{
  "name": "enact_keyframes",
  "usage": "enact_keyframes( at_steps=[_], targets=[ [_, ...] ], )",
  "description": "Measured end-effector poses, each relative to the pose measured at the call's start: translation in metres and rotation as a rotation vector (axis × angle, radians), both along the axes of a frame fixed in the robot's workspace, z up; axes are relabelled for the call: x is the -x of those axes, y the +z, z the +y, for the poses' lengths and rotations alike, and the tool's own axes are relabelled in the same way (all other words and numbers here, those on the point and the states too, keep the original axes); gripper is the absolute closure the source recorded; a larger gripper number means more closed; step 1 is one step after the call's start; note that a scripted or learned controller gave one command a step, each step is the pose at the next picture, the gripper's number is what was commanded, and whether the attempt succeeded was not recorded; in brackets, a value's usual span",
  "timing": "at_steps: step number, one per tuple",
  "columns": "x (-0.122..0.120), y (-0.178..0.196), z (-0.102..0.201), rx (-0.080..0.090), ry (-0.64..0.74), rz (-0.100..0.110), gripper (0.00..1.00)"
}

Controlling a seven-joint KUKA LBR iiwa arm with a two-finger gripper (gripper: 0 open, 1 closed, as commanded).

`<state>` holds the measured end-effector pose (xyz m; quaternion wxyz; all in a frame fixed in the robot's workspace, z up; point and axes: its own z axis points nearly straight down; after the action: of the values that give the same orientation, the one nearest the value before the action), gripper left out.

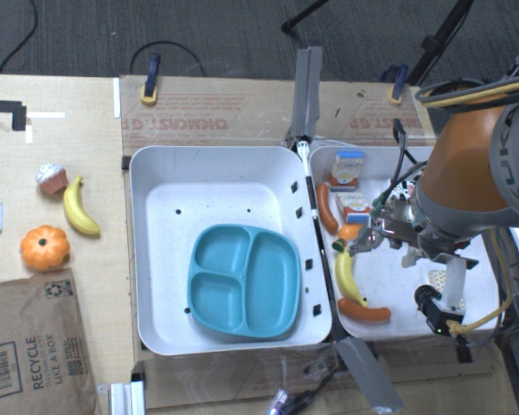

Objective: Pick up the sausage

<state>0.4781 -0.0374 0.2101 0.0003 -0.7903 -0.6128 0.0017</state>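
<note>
Two reddish-orange sausages lie in the right bin (pixel 415 328). One sausage (pixel 327 207) runs along the bin's left wall, and the other sausage (pixel 363 312) lies near the front edge, just below a yellow banana (pixel 346 275). My gripper (pixel 363 242) hangs over the left part of this bin, between the two sausages and right above the banana's upper end. A small orange item (pixel 353 229) sits just beside its tip. Nothing is clearly held.
Two small boxes (pixel 349 168) (pixel 355 203) stand at the back of the right bin. A teal divided plate (pixel 244 280) lies in the left bin (pixel 156 232). On the bench at far left are a banana (pixel 79 207), a small pumpkin (pixel 45 248) and a cupcake (pixel 50 178).
</note>
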Motion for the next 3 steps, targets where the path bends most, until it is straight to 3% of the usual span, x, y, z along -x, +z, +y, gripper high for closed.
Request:
enact_keyframes(
  at_steps=[1, 2, 3],
  targets=[
    [-0.084, -0.018, 0.022, 0.001, 0.026, 0.002, 0.0],
    [-0.053, -0.021, -0.028, 0.0, -0.024, 0.004, 0.0],
    [0.001, -0.021, -0.02, -0.001, -0.09, 0.004, 0.0]
  ],
)
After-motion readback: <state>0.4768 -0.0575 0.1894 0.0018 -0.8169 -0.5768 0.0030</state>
